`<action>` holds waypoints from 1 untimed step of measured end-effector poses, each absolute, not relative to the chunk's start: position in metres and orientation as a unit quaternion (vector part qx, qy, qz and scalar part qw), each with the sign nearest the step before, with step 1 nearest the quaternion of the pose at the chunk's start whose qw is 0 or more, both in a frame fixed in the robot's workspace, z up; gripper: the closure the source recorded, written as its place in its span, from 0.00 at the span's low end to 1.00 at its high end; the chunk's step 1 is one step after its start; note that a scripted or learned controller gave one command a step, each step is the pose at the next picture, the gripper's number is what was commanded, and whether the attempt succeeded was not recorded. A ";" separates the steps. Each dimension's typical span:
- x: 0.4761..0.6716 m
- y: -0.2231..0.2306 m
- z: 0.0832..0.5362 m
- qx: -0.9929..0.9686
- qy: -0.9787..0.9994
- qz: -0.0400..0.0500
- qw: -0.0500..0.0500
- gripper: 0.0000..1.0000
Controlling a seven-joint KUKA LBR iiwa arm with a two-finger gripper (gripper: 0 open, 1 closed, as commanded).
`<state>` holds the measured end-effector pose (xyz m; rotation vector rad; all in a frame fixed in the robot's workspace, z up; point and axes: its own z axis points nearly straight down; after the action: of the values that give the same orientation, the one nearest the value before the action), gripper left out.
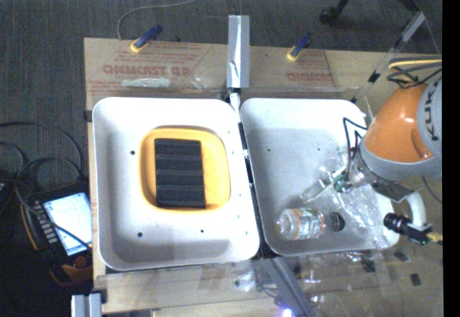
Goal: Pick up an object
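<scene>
A clear plastic bottle [309, 223] with a dark cap lies on its side near the front of the right bin [287, 136]. Crumpled clear plastic [359, 209] lies just right of it, by the bin's right wall. My gripper [333, 181] hangs low over the right bin, a little above and behind the bottle and beside the crumpled plastic. The arm's orange band [399, 129] covers the bin's right side. A yellow tray-like object with a black ridged insert [183, 170] lies in the middle of the left bin [115, 136].
The two bins meet at a central ridge [244, 164]. Two blue-and-yellow clamps [146, 37] [300, 45] hold the brown board behind the bins. A tablet and cables [61, 216] lie on the floor to the left.
</scene>
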<state>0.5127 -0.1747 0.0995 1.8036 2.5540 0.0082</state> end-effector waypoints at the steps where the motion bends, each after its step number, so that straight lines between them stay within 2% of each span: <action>1: 0.547 -0.202 0.122 0.662 0.750 0.000 -0.001 0.00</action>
<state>0.5472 -0.2025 0.1223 2.0806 2.3560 -0.0003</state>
